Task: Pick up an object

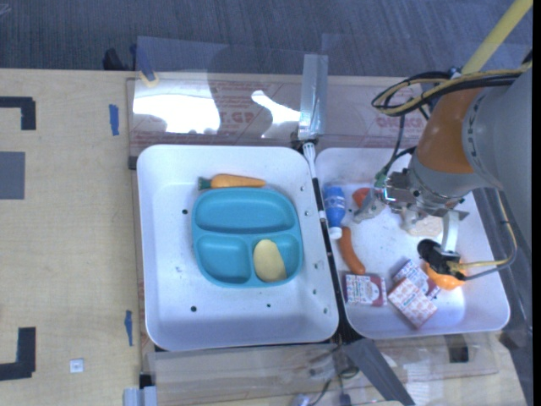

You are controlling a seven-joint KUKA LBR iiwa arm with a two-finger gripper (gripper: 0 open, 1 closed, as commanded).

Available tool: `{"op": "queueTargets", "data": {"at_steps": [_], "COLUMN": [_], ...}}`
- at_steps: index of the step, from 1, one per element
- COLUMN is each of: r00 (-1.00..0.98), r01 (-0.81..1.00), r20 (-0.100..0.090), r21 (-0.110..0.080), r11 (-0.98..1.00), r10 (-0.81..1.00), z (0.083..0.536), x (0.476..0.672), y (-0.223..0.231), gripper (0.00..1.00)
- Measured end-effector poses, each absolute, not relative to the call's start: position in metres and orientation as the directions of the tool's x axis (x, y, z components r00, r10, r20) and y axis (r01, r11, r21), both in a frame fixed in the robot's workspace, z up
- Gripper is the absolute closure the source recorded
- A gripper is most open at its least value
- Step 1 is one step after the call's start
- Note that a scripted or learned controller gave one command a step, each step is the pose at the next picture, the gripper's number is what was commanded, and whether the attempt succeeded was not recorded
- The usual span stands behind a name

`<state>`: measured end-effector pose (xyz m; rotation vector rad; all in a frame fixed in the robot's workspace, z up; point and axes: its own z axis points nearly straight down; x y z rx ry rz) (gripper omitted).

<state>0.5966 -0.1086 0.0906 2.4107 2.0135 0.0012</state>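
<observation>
My gripper (390,216) hangs over the back middle of the right bin (490,311), open, with nothing between its fingers. Just left of it lie a small red object (362,197) and a blue bottle (335,205). An orange sausage-shaped piece (351,250) lies in front of the bottle. Two red-and-white cartons (365,290) (412,297) sit near the front wall, and a small orange thing (446,280) lies beside them.
The left bin (161,252) holds a blue divided tray (221,260) with a yellow oval object (270,260) in its front right compartment. A carrot (237,181) lies behind the tray. A metal divider (313,108) stands behind the bins.
</observation>
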Motion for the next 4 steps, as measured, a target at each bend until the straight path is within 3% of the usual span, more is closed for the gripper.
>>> {"op": "queueTargets", "data": {"at_steps": [1,2,3,4], "r00": [0.166,0.086,0.083,0.176], "r01": [0.986,0.996,0.996,0.984], "r20": [0.002,-0.001,-0.002,0.006], "r21": [0.013,0.006,0.007,0.013], "r11": [-0.166,-0.086,-0.083,-0.176], "r10": [0.986,0.996,0.997,0.984], "z": [0.192,0.088,0.098,0.23], "x": [0.662,0.654,0.655,0.595], "y": [-0.073,-0.11,-0.109,-0.018], "gripper": [0.0,0.0,1.0,1.0]}}
